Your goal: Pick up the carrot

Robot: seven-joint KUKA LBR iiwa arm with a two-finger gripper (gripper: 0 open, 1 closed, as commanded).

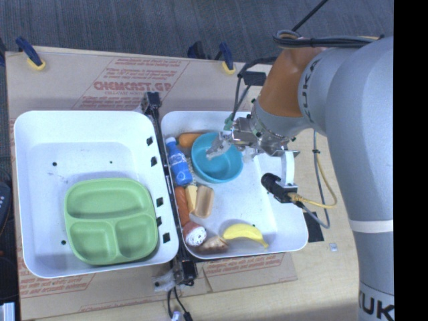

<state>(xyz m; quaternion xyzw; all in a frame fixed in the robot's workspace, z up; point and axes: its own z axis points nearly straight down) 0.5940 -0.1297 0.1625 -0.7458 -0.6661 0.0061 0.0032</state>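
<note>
Camera view: we see the gripper (pixel 221 146) poised above the blue bowl (pixel 217 160) in the right bin (pixel 287 229), fingers apart and holding nothing. The carrot (pixel 182 206) lies along that bin's left wall, below the blue bottle (pixel 178 162) and beside the hot dog (pixel 200 200). We judge the pick not yet begun; approach, descent and grasp remain.

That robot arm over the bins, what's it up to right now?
The arm's claw hovers over the blue bowl in the right bin. The carrot lies along that bin's left wall, beside the blue bottle, untouched. A banana lies near the front. The left bin holds a green divided plate.
</note>
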